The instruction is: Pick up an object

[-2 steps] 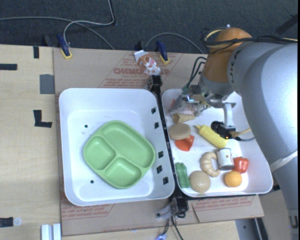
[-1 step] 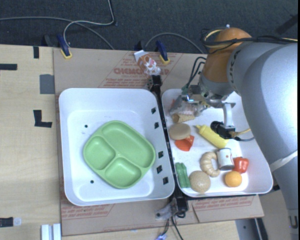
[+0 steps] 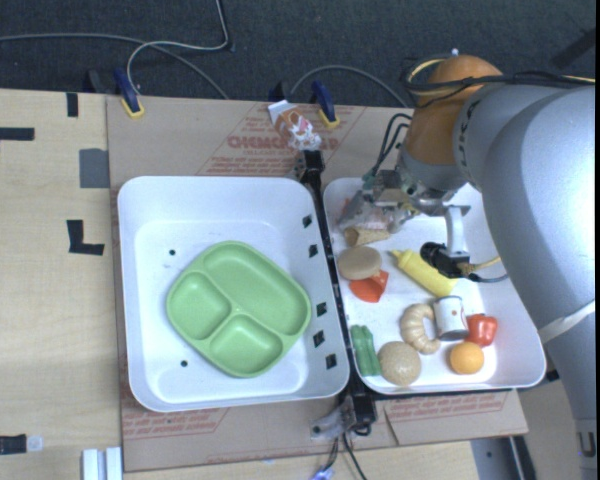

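My gripper [image 3: 378,206] is down in the far left corner of the right bin [image 3: 525,368], under the orange-banded wrist [image 3: 450,108]. Right beneath it lies a tan, bread-like piece [image 3: 365,233]; contact between them is hidden. Just in front are a round brown bun [image 3: 360,262] and a red wedge [image 3: 372,287]. A yellow bottle-shaped toy [image 3: 426,271] lies in the middle of the bin. Nearer the front are a pale pretzel [image 3: 417,325], a small can [image 3: 448,316], a red pepper [image 3: 483,329], an orange [image 3: 466,358], a green cucumber [image 3: 363,349] and a tan round loaf [image 3: 399,363].
The left bin [image 3: 145,218] holds a green divided plate [image 3: 239,308]. The big grey arm body [image 3: 540,188] covers the right bin's right side. Cables and clamps [image 3: 325,108] run along the bench's far edge, and a small packet [image 3: 292,123] lies there.
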Robot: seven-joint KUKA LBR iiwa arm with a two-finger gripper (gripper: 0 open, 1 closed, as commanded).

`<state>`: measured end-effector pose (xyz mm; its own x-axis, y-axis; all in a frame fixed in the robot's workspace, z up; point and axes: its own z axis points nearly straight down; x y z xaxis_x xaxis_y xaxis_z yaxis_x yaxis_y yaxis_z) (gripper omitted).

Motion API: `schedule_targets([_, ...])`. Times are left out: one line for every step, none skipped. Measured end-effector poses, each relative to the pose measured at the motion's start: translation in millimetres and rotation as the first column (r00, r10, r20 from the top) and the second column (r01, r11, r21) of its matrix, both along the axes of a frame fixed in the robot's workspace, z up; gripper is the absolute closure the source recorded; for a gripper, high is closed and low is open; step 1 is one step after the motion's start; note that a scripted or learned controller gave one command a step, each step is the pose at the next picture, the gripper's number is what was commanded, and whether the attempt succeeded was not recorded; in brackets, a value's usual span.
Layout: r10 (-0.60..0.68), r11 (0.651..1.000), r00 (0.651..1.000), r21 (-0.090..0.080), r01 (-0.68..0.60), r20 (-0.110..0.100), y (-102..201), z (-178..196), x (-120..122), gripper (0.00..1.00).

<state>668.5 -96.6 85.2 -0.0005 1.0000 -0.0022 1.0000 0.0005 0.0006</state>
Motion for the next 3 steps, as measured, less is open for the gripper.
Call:
schedule_targets([0.000,1.000,1.000,0.000,0.000,0.000,2,0,0,0.00])
schedule_targets([0.001,1.000,1.000,0.000,-0.001,0.001,-19,0,0,0.00])
schedule_targets([0.001,1.000,1.000,0.000,-0.001,0.001,-19,10,0,1.00])
